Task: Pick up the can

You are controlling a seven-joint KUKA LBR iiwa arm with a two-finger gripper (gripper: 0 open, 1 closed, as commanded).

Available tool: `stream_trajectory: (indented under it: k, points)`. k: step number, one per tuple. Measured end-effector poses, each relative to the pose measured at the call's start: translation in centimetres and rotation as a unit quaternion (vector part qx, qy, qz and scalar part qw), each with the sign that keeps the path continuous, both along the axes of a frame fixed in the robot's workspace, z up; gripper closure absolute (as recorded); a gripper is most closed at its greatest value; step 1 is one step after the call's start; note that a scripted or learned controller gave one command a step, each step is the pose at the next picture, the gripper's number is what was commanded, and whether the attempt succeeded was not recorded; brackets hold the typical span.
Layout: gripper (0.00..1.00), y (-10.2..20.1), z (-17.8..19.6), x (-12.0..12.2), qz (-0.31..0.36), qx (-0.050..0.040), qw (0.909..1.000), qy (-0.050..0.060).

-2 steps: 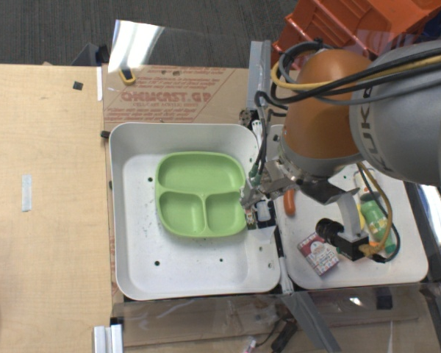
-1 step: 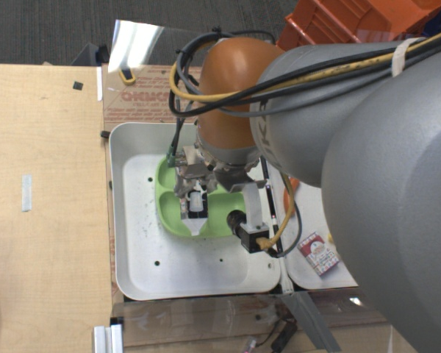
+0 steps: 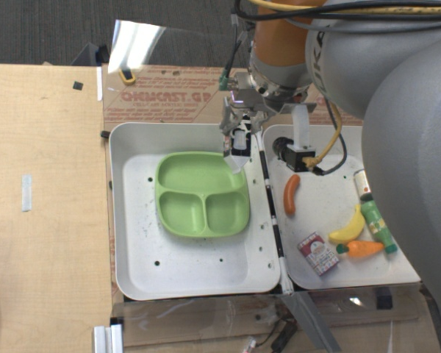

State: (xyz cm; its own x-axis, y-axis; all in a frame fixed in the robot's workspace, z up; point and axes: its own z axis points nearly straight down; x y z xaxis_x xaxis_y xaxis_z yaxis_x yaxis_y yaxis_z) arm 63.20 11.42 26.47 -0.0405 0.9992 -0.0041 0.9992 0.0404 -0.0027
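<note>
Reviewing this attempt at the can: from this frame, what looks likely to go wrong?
1. The gripper hangs over the left bin, at the green divided plate's upper right corner; a descent here could strike the plate.
2. I cannot make out a can. The right bin holds a sausage, banana, carrot, green bottle and small carton, partly under the arm, so a wrong grasp is plausible.

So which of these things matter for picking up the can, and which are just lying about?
For the job: gripper, over the far edge of the left bin; red-and-white item in the right bin, likely the can, though too small to be sure.
Lying about: plate, sausage, banana, carrot, bottle.
</note>
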Motion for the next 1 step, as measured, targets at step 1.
stream_trajectory:
  k: [1]
  points:
    - [1.00, 4.41, 0.86, -7.06, 0.045, 0.0006, 0.9990, 0.000]
